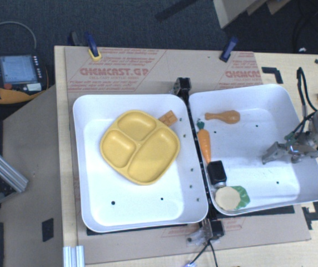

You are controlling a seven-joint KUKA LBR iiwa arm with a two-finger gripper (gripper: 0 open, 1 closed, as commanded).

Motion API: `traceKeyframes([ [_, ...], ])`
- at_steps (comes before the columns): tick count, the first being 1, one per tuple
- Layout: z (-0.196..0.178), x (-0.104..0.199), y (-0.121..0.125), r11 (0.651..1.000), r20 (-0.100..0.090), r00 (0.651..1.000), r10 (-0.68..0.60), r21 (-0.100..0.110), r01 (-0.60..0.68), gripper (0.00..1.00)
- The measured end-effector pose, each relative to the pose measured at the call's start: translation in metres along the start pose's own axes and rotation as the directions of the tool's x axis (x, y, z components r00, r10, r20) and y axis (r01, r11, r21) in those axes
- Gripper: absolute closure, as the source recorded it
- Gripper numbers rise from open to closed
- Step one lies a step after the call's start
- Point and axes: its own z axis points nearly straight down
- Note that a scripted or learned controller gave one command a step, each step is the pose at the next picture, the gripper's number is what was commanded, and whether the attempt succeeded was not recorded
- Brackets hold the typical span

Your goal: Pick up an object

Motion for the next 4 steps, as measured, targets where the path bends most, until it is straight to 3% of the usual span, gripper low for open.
traceKeyframes([
  [1, 0.047, 0.002, 0.002, 1.000, -0.003, 1.000, -0.002, -0.006, 0.002, 0.00],
  [2, 0.031, 0.000, 0.006, 1.000, 0.004, 1.000, -0.003, -0.021, 0.003, 1.00],
  [3, -0.010, -0.003, 0.009, 1.000, 0.005, 1.000, 0.000, -0.008, 0.000, 1.00],
  [4, -0.054, 0.000, 0.012, 1.000, 0.006, 1.000, -0.002, -0.012, 0.002, 1.00],
])
